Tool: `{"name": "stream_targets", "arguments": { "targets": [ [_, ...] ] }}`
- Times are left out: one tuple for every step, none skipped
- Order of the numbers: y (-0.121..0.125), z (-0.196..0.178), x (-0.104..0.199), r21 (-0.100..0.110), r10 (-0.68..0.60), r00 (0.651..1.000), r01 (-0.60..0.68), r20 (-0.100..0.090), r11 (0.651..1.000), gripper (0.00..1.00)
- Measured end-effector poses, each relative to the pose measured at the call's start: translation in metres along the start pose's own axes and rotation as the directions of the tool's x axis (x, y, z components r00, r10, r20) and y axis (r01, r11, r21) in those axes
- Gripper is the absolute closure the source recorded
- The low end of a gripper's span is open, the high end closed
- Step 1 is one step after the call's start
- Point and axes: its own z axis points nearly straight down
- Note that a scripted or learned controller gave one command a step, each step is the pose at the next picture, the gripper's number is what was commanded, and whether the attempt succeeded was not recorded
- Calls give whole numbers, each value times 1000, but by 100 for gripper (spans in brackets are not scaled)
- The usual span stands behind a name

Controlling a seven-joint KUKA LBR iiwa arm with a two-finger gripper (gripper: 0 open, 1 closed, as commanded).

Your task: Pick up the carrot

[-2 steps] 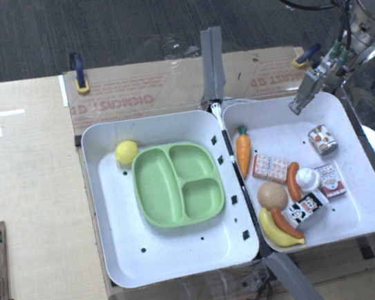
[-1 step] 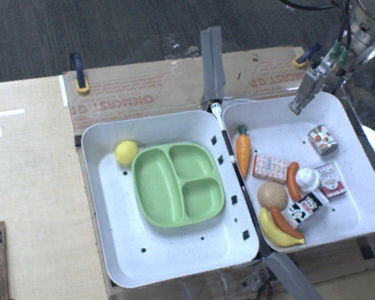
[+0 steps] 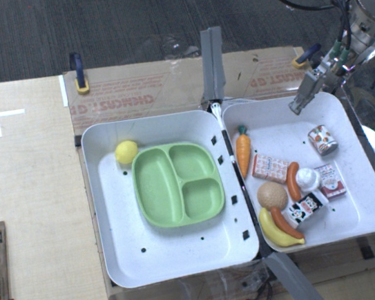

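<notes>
From above, a pale wooden bench (image 3: 28, 204) meets dark grey carpet (image 3: 119, 16) at twelve o'clock. Two white bins sit side by side on it. The left bin (image 3: 120, 260) holds a green divided tray (image 3: 177, 183) with a yellow ball (image 3: 126, 151) at its ten o'clock. In the right bin (image 3: 365, 217) the carrot (image 3: 244, 153) lies by the left wall, tip toward six o'clock. The gripper (image 3: 301, 104) hangs over that bin's rim at one o'clock, well apart from the carrot; whether it is spread or closed I cannot tell.
</notes>
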Motion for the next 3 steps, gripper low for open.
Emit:
{"name": "stream_targets", "arguments": {
  "targets": [
    [33, 105, -19, 1, -128, 992, 128, -1, 992, 0],
    [3, 71, -4, -1, -102, 995, 102, 0, 995, 0],
    [3, 62, -5, -1, -101, 995, 101, 2, 995, 100]
  ]
}}
